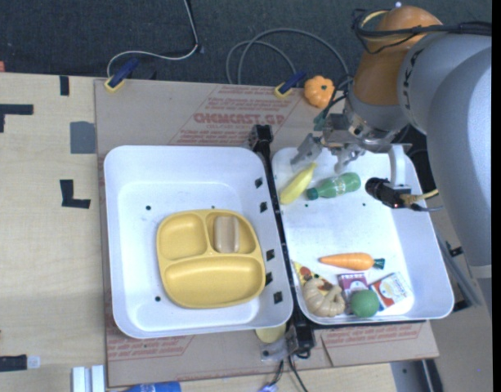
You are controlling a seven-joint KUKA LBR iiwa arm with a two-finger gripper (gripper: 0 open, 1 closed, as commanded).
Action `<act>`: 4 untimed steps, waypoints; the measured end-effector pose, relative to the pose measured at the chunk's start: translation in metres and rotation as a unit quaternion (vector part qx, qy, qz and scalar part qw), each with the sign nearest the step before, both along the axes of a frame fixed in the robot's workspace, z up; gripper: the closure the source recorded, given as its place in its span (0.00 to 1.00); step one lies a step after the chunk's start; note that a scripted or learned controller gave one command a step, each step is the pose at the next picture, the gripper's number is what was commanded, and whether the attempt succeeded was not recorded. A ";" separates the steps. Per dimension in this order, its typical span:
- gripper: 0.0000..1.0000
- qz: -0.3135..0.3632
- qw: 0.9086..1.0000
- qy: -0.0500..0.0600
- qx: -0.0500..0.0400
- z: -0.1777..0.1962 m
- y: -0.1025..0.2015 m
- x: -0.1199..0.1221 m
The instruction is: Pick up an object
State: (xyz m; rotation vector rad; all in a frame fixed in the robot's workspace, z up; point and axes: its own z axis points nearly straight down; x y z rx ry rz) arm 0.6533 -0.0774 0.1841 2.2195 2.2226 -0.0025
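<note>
Nothing sits between my fingers, so the pick is not yet made. My two-finger gripper hangs over the far end of the right-hand shallow white bin, fingers spread apart and pointing down, one tip near the upper end of the yellow plastic banana and the other just above the green plastic bottle with the white cap end. Whether either tip is touching its neighbour I cannot tell from this slant; both things look to be lying flat on the bin floor, the banana tilted along the inner wall and the bottle just beside it, nearly end to end.

As I judge it, I am at the approach: over the candidates, jaws parted, no closure and no lift. What is left is the whole of the grasp itself, meaning settling on one thing, bringing the fingers down either side of it, shutting and raising it clear. The banana and bottle lie close together, so a closure might catch both or nudge one away.

Further choices lie at the near end of the same bin: an orange toy carrot with a green tip, a tan bread-like lump, a round green fruit and two small red-and-white packets. The left-hand white bin bears a yellow three-part plastic tray with a small tan oblong piece in its upper right compartment. A small orange pumpkin rests on the cardboard outside the bins.
</note>
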 end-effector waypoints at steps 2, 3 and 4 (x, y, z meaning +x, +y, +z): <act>0.00 0.000 1.000 -0.001 -0.001 -0.099 -0.017 0.015; 1.00 0.000 1.000 -0.001 -0.001 -0.089 -0.017 0.015; 1.00 0.003 1.000 -0.002 0.002 0.006 0.051 -0.032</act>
